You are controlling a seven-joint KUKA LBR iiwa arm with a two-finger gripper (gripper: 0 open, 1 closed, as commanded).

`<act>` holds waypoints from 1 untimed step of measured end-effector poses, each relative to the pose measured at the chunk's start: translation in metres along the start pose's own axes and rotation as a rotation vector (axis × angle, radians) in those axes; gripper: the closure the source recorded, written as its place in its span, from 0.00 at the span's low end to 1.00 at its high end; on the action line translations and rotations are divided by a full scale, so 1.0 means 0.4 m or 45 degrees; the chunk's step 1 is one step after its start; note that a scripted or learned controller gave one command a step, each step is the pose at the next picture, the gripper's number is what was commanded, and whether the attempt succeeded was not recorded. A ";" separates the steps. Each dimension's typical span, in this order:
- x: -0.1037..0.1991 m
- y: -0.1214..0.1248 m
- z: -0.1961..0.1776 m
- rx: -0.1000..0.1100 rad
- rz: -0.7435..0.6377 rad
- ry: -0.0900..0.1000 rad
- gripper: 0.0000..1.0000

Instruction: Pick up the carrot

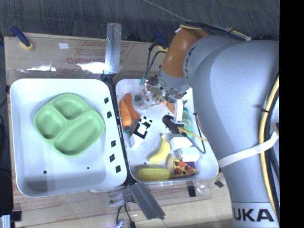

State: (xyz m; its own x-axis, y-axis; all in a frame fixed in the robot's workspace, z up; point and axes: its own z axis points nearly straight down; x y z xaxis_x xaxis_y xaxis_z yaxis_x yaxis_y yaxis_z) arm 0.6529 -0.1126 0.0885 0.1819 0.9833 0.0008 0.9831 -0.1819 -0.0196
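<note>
The divided plate [70,123] lies in the left bin [23,175]; the right bin [209,167] holds the carrot [127,112] along its left wall, with banana [160,151], corn [153,174] and pizza slice [183,166] nearer its front.

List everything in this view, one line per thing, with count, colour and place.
bins: two, white, side by side on the bench
divided plate: one, green, in the left bin
carrot: one, orange, along the right bin's left wall
banana: one, yellow, middle of the right bin
corn cob: one, yellow, near the right bin's front wall
pizza slice: one, toy, yellow with red spots, right of the corn cob
tag: one, black and white, beside the carrot
arm: one, grey with an orange band, reaching over the right bin
end effector: one, metallic, over the right bin's far end, right of the carrot
</note>
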 end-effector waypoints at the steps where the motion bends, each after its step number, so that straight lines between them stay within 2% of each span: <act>1: 0.002 0.008 -0.008 -0.017 -0.003 0.000 0.00</act>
State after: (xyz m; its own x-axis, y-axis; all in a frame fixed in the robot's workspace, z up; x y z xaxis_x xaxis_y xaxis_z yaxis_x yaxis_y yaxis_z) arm 0.6563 -0.1123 0.0915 0.1798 0.9837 0.0006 0.9837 -0.1798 -0.0058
